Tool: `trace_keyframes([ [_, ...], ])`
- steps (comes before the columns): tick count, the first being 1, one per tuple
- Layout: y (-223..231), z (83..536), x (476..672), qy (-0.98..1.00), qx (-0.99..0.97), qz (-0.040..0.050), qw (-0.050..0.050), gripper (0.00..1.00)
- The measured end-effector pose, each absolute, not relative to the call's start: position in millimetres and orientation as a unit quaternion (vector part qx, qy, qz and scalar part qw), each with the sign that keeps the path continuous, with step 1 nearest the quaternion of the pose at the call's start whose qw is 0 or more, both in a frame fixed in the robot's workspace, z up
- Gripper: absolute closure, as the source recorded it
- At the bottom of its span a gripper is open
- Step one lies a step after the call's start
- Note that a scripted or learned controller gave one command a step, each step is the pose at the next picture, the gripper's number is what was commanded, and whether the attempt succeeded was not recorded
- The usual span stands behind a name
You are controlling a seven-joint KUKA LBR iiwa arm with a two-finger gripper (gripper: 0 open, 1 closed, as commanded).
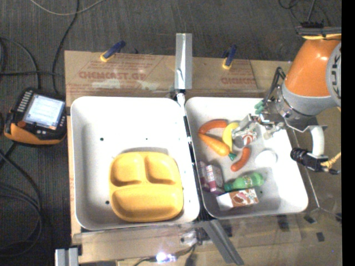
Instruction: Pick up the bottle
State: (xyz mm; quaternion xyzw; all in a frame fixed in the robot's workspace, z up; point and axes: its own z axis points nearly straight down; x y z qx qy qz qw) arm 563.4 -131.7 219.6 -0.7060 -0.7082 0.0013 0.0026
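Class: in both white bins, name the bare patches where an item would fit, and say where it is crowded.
Left bin: bare floor above the yellow tray. Right bin: bare strip right of the green bottle. Crowded around the claw, carrot and banana.

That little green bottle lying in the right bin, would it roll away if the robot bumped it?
Probably. The green bottle lies on its side and looks round, so a nudge could roll it. The carton right beside it might stop it that way. It looks like small, light plastic, so it may skid easily on the smooth white bin.
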Motion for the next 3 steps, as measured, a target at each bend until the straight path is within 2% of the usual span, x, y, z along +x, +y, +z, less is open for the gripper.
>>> trace_keyframes([
  [1, -151, 132, 515.1, -0.777, -0.629, 0.0007, 0.003, 0.0],
  [2, -159, 90, 487.9, -0.793, -0.609, -0.0033, -0.005, 0.0],
  [3, -159, 100, 488.8, -0.793, -0.609, -0.0035, -0.007, 1.0],
])
